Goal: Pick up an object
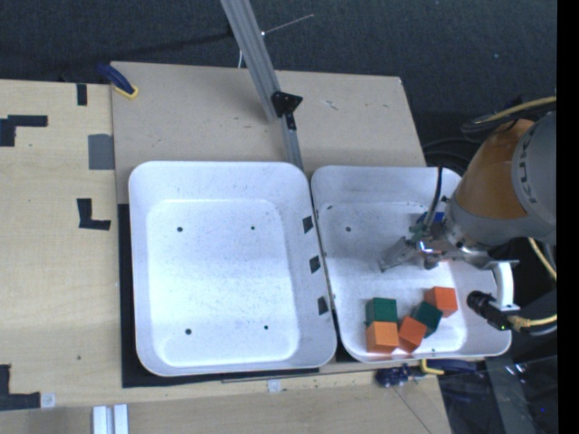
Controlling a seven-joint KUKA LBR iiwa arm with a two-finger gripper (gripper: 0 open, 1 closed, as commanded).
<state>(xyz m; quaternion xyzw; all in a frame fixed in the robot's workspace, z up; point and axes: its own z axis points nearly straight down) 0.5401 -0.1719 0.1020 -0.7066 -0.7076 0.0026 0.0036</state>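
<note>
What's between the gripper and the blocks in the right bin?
Camera view: nothing but bare white bin floor. The gripper is over the middle of the bin; the blocks cluster along its near edge.

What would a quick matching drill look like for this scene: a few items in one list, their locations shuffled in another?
Items:
1. small green cube beside the top orange one
2. shallow white plastic bin on the left
3. robot's hand
4. yellow-tipped blue clamp

Locations:
A. wooden bench, far left corner
B. over the middle of the right bin
C. beside the right bin, holding no blocks
D. near end of the right bin, among orange cubes

Pairs: 1-D, 2-C, 3-B, 4-A
</note>
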